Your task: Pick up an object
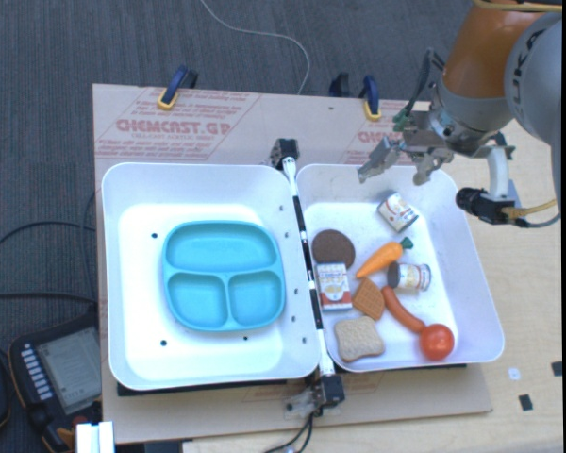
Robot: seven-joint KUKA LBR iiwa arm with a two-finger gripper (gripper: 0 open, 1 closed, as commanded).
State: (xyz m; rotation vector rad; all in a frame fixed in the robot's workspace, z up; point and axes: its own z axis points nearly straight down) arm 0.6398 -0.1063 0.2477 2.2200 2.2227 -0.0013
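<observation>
Landmark: carrot (381, 258), lying mid-way in the right bin (472, 253).

Nearest the camera from the carrot: bread slice (358, 340) and tomato (437, 341), with a sausage (403, 310) between tomato and carrot. Cracker (368, 299) just below-left of the carrot; small red-and-white carton (333, 285) left of that. Small jar (410, 276) lies just right of the carrot tip.

Brown round patty (333, 246) sits left of the carrot. Small can (397, 212) lies beyond the carrot, tilted.

Farther still: gripper (402, 163) over the bin's far rim, fingers spread apart, nothing between them.

Well left of the carrot: left bin (132, 347) holding a blue divided tray (226, 274).
</observation>
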